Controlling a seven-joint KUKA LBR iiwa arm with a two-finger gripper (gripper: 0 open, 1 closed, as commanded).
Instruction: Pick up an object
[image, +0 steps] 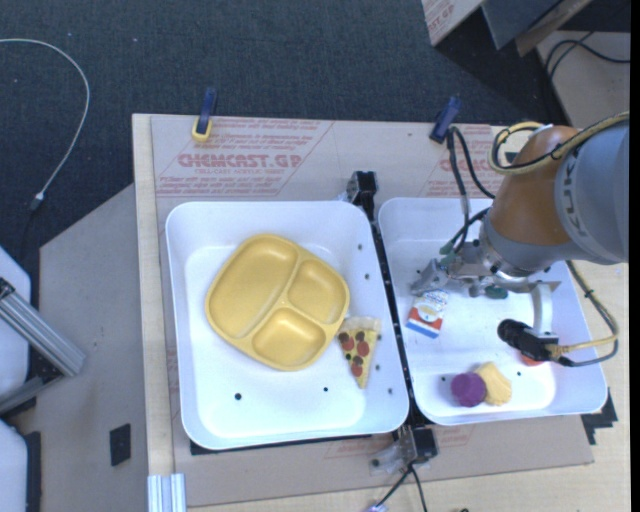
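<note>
In the right bin (570, 400) my gripper (441, 278) hangs low near the bin's left side, with the grey arm and its orange band behind it to the right. A small white carton with blue and red print (426, 317) lies just below and slightly left of the gripper, apart from it. Near the front of that bin a purple ball (467, 389) touches a yellow lump (494, 384). Nothing shows held in the gripper.
The left bin (190, 300) holds a yellow divided plate (277, 300) and a toy pizza slice (358, 348) at the plate's right. A black divider runs between the bins. Blue and yellow clamps sit at the board's far edge.
</note>
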